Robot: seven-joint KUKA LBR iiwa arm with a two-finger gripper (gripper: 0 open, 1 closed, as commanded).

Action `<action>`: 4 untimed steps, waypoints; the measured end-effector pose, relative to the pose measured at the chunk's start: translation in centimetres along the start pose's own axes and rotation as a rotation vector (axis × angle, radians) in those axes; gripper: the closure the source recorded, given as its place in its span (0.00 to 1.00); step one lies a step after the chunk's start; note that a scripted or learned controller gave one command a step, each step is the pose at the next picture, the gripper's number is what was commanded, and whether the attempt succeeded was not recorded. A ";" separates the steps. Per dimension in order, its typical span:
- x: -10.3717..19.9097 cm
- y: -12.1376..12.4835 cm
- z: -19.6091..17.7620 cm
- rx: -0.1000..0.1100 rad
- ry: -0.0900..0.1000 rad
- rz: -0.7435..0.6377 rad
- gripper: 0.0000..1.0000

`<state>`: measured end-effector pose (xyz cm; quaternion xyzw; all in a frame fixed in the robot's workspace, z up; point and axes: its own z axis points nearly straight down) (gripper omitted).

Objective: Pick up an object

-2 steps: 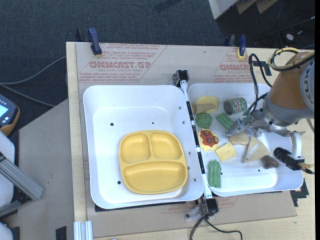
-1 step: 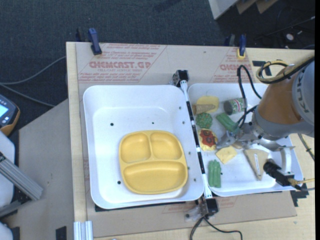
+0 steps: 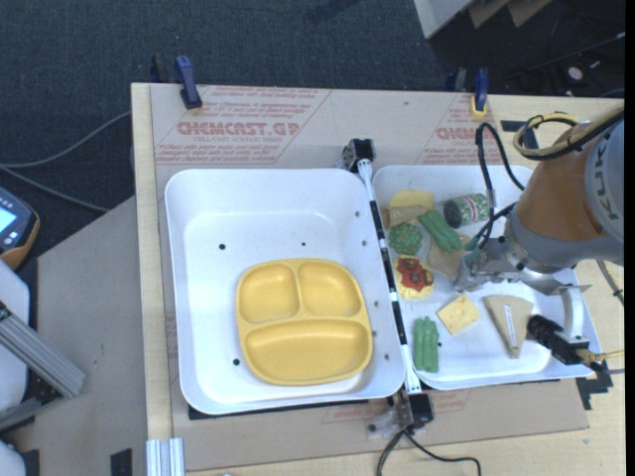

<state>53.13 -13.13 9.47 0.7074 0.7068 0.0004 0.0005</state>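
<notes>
Gripper [image 3: 474, 266] low in crowded right bin [image 3: 516, 370] — cheese slice [image 3: 458, 314] just beside — finger state impossible to tell.

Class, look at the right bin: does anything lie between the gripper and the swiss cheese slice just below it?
Nothing visible does. The gripper sits low in the right bin, and the cheese slice lies just below it in the view, with bare bin floor between. The red item and green bean lie off to the side.

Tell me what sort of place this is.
Probably a robotics lab bench: two white bins clamped to a board, a yellow compartment plate in the left one, toy food such as a cheese wedge beside the arm's gripper.
</notes>
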 end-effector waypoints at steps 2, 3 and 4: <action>2.5 -5.5 1.1 0.007 0.003 -0.001 0.00; 2.4 -5.2 0.0 0.000 0.000 0.001 1.00; 11.5 -2.6 -9.5 -0.010 0.004 -0.013 1.00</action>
